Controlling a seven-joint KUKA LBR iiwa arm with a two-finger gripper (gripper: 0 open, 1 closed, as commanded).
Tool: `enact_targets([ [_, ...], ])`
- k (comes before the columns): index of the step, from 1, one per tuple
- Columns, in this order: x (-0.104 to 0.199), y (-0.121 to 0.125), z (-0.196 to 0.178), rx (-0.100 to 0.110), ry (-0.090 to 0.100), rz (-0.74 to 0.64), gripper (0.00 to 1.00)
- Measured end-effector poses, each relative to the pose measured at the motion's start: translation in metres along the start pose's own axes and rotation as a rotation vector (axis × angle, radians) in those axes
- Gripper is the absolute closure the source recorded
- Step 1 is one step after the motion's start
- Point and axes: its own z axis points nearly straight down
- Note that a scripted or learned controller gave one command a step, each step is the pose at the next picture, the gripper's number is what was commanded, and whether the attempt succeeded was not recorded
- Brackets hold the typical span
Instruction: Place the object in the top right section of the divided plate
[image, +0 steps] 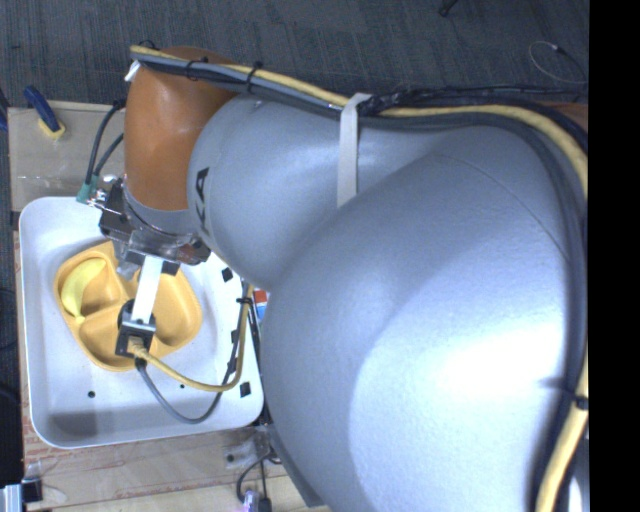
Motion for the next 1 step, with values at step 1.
enact_targets([
  [1,0.0014,-0.0012,-0.0079,0.004,-0.004,-0.01,1.0],
])
